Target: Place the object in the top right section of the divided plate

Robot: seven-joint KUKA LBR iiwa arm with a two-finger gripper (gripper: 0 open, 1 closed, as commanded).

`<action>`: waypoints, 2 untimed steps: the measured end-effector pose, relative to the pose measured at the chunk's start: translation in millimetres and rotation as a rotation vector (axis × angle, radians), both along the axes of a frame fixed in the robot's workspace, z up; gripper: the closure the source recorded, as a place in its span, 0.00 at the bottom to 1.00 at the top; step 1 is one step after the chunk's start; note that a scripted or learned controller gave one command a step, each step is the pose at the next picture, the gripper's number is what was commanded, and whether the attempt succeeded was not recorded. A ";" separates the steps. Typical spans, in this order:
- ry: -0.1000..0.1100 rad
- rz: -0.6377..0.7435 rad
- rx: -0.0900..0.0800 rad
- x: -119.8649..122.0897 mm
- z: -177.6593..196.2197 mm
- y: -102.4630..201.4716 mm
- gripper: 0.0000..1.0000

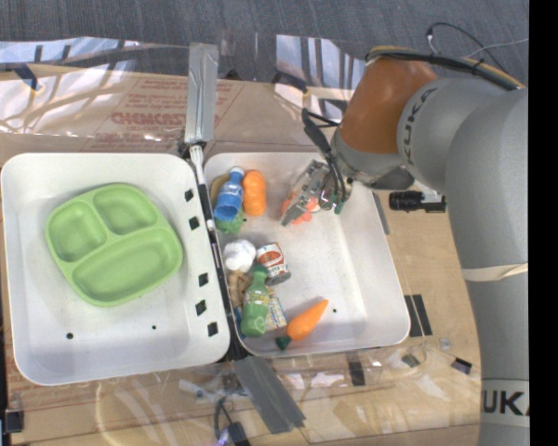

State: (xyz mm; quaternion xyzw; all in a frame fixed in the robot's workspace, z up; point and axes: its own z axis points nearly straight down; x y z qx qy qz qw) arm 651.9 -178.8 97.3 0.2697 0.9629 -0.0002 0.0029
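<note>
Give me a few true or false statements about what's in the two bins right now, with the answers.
1. The green divided plastic plate lies in the left white bin. True.
2. The plate holds a toy carrot. False: the orange toy carrot lies in the right white bin.
3. The blue plastic bottle lies beside an orange oval toy. True.
4. The end effector hovers over the left bin. False: it is over the right bin.
5. A small red and white can lies in the right bin. True.

Green plate [114,242] sits in left bin [19,277]. Gripper [304,207] low over right bin [377,291] w/ something orange at its tips. Nearby: blue bottle [229,201], carrot [306,321], can [272,262].
</note>
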 end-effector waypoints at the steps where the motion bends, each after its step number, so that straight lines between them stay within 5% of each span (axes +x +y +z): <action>1: -0.005 0.004 -0.002 1.5 11.6 0.4 1.00; 2: -0.005 0.004 -0.002 1.5 11.6 0.4 0.00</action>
